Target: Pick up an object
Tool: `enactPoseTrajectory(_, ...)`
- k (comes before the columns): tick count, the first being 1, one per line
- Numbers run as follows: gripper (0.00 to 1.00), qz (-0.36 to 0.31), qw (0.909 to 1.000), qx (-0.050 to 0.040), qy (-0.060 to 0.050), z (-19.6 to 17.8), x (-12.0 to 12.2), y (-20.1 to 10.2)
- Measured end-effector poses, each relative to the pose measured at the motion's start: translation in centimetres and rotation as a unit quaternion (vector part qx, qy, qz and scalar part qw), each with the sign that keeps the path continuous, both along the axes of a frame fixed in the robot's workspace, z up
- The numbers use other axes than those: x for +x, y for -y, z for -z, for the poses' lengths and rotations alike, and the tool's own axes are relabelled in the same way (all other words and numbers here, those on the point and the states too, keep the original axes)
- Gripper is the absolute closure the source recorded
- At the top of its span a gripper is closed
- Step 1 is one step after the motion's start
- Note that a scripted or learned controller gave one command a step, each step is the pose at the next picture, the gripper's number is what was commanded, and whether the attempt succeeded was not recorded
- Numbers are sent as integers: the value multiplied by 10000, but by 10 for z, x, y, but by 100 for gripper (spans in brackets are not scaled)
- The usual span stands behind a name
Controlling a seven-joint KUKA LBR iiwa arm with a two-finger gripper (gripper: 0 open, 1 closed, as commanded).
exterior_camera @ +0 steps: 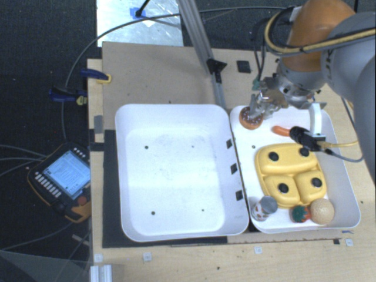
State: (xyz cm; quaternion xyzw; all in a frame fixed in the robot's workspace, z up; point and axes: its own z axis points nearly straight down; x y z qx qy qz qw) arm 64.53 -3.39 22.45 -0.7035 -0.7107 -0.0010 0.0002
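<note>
Near edge, right bin (352, 213): one beige ball (321, 211), one small green-red piece (300, 214), one grey figure (263, 207).
Middle: one glossy yellow moulded tray (291, 170).
Far corner: one round brown object (251, 121), under claw (258, 108); grip cannot be told.
Bins: two, shallow white plastic.

A handheld control pendant (63, 180) is lying at the left of the frame with its screen glowing blue. Blue and yellow clamps (94, 75) are gripping the upper left edge of the table (164, 75). Black cables (35, 151) are trailing across the dark floor (41, 34), and a shiny metal sheet (132, 16) is lying at the top.
</note>
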Motion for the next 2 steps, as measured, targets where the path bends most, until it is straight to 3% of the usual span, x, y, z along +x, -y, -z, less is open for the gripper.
enactPoseTrajectory(2,100,1,10000,2,8,10,5,-102)
